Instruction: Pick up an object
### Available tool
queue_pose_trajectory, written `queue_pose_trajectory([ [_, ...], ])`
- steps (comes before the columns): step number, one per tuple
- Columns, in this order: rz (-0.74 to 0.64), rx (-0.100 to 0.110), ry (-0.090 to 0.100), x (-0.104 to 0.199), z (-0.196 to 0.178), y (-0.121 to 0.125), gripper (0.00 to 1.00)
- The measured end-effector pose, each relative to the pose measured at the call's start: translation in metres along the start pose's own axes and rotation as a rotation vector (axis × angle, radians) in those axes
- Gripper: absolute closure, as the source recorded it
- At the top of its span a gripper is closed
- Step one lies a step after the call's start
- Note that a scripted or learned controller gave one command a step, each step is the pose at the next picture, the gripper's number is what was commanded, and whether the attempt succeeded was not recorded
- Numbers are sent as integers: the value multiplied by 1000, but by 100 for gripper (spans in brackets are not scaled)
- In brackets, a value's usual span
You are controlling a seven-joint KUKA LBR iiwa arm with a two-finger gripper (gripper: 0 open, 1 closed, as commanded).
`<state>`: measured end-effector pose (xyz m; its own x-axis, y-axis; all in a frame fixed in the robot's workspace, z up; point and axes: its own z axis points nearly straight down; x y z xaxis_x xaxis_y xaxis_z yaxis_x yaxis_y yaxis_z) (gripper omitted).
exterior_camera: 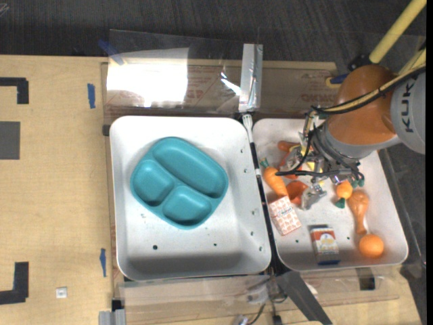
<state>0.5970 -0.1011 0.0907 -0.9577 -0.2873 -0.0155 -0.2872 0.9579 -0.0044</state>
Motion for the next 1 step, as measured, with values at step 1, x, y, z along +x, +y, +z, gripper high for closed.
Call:
queue_pose_trajectory([
  [1, -83, 0, 1, 22, 0, -17, 0],
])
